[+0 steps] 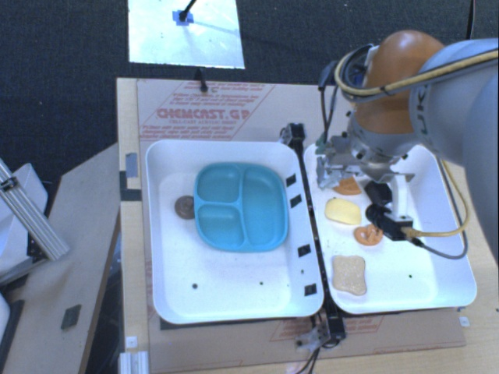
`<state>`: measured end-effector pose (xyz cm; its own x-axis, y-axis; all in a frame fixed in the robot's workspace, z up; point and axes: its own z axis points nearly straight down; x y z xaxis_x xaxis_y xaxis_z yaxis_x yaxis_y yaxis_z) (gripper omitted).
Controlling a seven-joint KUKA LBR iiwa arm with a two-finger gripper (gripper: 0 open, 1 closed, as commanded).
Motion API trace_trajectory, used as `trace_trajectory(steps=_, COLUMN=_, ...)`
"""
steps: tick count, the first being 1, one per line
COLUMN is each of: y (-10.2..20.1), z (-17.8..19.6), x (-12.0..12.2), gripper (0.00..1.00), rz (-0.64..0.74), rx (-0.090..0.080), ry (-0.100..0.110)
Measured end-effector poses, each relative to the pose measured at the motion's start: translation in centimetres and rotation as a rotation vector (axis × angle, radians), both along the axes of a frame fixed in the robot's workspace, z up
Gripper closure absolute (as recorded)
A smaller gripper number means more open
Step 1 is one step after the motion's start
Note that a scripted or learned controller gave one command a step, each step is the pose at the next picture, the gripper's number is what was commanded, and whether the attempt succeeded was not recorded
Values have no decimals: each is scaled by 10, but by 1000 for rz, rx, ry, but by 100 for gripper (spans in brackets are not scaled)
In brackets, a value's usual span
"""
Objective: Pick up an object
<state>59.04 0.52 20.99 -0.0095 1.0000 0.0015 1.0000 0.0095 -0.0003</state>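
My gripper [341,170] hangs low over the back left part of the right bin [452,279]. Just under it lies a small orange food piece [348,186], partly covered by the gripper. In front of that are a pale yellow piece [342,211], a brown pretzel [368,235] and a tan slice of bread [349,274]. I see nothing lifted off the bin floor.
The left bin [234,287] holds a blue divided plate [238,206] with a small brown round thing [185,206] at its left edge. A black-clipped divider [306,209] runs between the bins. The arm's orange band [398,76] looms over the right bin's back.
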Motion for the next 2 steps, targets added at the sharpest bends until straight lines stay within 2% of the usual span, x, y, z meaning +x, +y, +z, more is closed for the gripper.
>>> trace_trajectory(steps=2, y=106, z=-3, x=-42, gripper=100, rz=2, rx=2, ry=1)
